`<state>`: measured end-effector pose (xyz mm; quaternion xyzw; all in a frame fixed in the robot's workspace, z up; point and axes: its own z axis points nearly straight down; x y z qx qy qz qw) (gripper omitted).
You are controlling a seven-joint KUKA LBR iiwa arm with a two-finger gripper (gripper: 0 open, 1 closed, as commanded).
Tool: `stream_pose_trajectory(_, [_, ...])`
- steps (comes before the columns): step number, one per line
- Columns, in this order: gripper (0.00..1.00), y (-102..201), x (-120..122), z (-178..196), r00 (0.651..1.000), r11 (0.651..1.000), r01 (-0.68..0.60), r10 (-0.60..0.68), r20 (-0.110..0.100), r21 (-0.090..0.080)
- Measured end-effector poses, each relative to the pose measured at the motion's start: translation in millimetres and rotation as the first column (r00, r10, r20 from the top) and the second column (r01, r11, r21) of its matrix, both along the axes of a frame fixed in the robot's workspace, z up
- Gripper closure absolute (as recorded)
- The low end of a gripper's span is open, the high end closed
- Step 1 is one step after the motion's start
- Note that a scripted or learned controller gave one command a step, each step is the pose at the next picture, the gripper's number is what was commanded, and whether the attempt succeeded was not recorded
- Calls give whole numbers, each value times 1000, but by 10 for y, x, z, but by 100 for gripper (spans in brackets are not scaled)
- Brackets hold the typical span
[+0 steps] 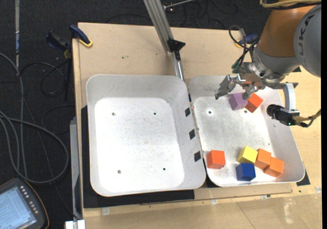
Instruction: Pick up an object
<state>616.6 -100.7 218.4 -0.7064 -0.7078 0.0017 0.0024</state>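
Grey arm lettered "KU", gripper (239, 88) fingers apart over purple block (236, 101), orange block (253, 102) beside it

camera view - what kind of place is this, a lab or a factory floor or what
Most likely a robotics lab test bench: a plywood bench holds two white bins, coloured blocks lie in the right one as practice objects, and loose cables trail across the dark floor beside a corner of a screen.
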Motion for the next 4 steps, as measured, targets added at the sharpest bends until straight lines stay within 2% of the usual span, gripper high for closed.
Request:
stream_pose_trajectory(1, [0, -3, 9, 27, 1000, 1000, 1, -1, 5, -1])
stream_pose_trajectory(2, [0, -13, -38, -610, 1000, 1000, 3, -3, -1, -1])
stream_pose_trajectory(3, [0, -48, -94, -1062, 1000, 1000, 4, -4, 0, -1])
stream_pose_trajectory(4, [0, -43, -97, -1244, 1000, 1000, 2, -2, 3, -1])
